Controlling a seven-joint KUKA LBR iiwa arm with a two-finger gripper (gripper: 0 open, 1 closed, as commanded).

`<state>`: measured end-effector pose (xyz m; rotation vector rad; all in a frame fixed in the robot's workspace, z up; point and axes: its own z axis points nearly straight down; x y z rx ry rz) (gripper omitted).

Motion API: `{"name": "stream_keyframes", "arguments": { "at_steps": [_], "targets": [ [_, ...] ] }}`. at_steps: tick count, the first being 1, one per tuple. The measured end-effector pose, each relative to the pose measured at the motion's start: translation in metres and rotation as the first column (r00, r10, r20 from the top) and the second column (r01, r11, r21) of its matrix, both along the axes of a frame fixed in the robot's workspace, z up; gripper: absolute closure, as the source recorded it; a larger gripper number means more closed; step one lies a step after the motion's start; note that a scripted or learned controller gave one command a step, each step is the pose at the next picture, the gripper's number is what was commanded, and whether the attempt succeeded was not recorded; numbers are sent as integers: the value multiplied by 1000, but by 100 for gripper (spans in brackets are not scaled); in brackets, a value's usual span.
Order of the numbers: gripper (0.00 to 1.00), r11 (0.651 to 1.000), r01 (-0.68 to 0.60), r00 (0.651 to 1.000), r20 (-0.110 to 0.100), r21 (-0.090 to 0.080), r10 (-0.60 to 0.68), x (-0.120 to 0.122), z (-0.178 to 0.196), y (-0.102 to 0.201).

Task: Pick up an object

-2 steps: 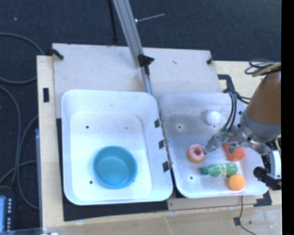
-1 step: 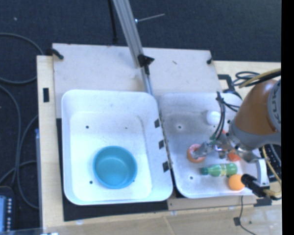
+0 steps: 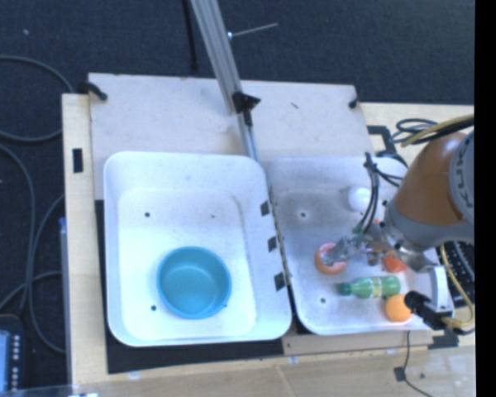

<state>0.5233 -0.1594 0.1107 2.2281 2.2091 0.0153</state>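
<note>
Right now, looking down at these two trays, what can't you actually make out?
- Whether the gripper has caught the orange ring: too small and blurred in the camera view.
- The small red-orange thing beside the wrist: partly covered by the arm.
- The green bottle's label: too small to read.
- The right bin's far-right rim: hidden by the arm.

Left bin (image 3: 124,222) open but for blue bowl (image 3: 194,282), right bin (image 3: 302,188) — upper half free, lower crowded — green bottle (image 3: 370,287), orange ball (image 3: 397,307)
</note>
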Motion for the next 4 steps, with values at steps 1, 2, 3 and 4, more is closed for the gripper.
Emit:
{"name": "stream_keyframes", "arguments": {
  "at_steps": [1, 2, 3, 4],
  "targets": [
    [100, 1000, 7, 1000, 8, 1, -7, 3, 12, 1],
    [100, 1000, -16, 1000, -4, -4, 16, 7, 78, -2],
    [100, 1000, -15, 1000, -1, -5, 15, 7, 123, -5],
    [100, 1000, -15, 1000, -1, -5, 15, 9, 179, -6]
  ]
}}
